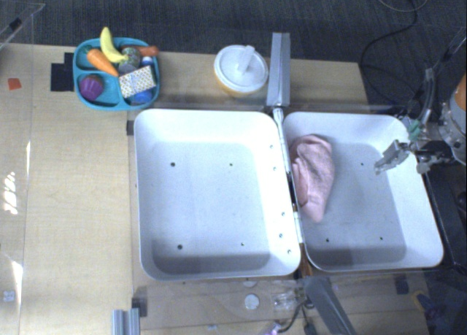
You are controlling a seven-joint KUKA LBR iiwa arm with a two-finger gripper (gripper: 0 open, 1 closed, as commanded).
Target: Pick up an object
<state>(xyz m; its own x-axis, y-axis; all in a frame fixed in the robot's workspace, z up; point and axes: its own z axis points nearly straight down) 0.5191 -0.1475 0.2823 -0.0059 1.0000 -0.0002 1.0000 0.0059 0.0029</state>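
Lengthwise, pink cloth [313, 174] runs near-to-far along the right bin's [379, 253] left wall.

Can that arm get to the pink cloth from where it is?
Probably yes. The pink cloth lies in the right bin near its left wall, and the gripper hangs over the same bin's right side, with bare bin floor between them.

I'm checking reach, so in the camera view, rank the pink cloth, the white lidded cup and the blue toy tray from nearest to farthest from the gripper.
From the gripper:
1. Pink cloth, right bin's left side.
2. White lidded cup, behind the bins.
3. Blue toy tray, far back left.
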